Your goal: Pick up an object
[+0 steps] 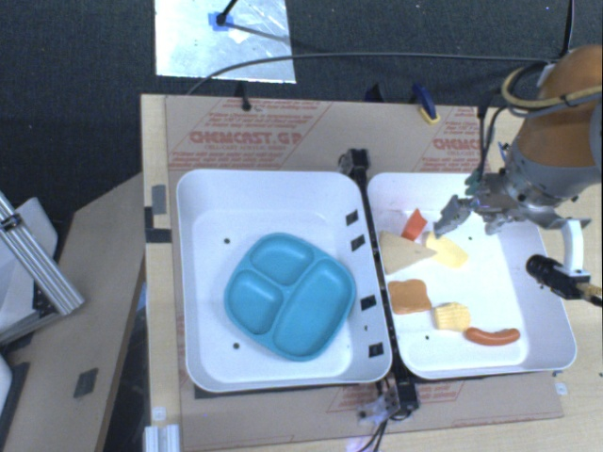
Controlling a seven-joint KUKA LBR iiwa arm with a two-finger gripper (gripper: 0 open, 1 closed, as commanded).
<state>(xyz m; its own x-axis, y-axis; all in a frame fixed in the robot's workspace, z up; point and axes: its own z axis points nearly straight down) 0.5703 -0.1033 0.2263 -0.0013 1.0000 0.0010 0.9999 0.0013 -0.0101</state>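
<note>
The right bin (546, 347) holds several toy foods. A small red-orange piece (415, 224) lies beside a pale cheese wedge (403, 252) and a yellow chunk (452, 254). Nearer the front are a brown toast slice (410, 297), a ridged yellow piece (452, 316) and a red sausage (493, 336). My gripper (454, 217) hangs low over the bin's middle. It is just right of the red-orange piece and just above the yellow chunk. No object shows in its grasp.
The left bin (203, 252) carries a blue divided plate (289, 295). A black-clipped divider (367, 252) separates the two bins. The grey arm with its orange band (565, 92) fills the upper right. A black part (556, 276) juts over the right bin's right side.
</note>
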